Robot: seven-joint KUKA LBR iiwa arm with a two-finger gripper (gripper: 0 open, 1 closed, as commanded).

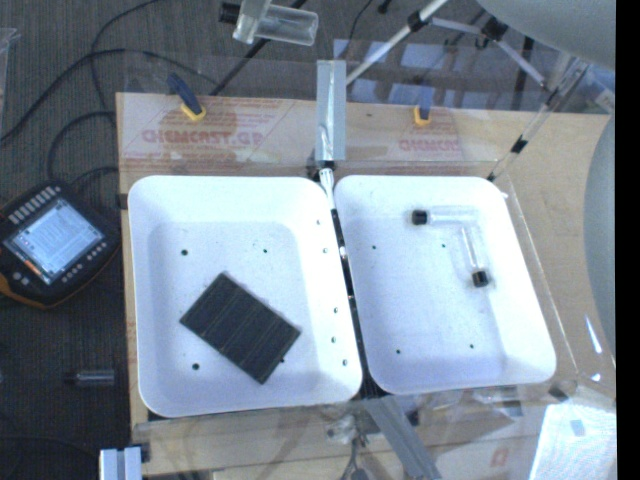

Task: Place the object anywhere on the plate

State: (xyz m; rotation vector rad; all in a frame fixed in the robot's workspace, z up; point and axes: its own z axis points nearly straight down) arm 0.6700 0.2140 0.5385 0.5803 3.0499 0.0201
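A dark ribbed rectangular plate [240, 327] lies flat and turned at an angle in the left bin [160, 208], toward its front. The object, a clear L-shaped tube piece with black end caps [461, 236], rests in the back part of the right bin [520, 348]. One cap points left and the other toward the front. A blurred grey part of the arm [545, 3] hangs high over the back right corner, well away from both the tube piece and the plate.
A metal post [330, 118] stands behind the seam between the bins. A clear bracket [272, 13] hangs over the back of the bench. A handheld pendant with a screen [55, 240] and cables lie left of the bench.
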